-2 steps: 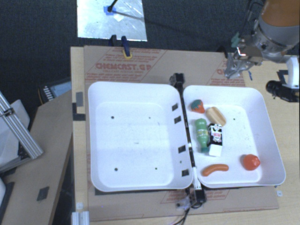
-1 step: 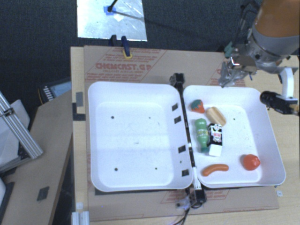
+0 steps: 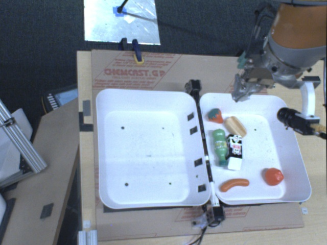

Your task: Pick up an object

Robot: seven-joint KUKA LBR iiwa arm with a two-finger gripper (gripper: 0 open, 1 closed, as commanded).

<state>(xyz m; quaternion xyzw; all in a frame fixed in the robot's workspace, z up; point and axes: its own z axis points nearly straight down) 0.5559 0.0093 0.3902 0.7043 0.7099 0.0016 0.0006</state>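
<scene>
The orange sausage lies well below the fingers, whose state is unclear.

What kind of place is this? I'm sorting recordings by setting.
Probably a robotics lab: an industrial arm over two white bins, toy food such as a sausage, and taped cardboard on the bench.
</scene>
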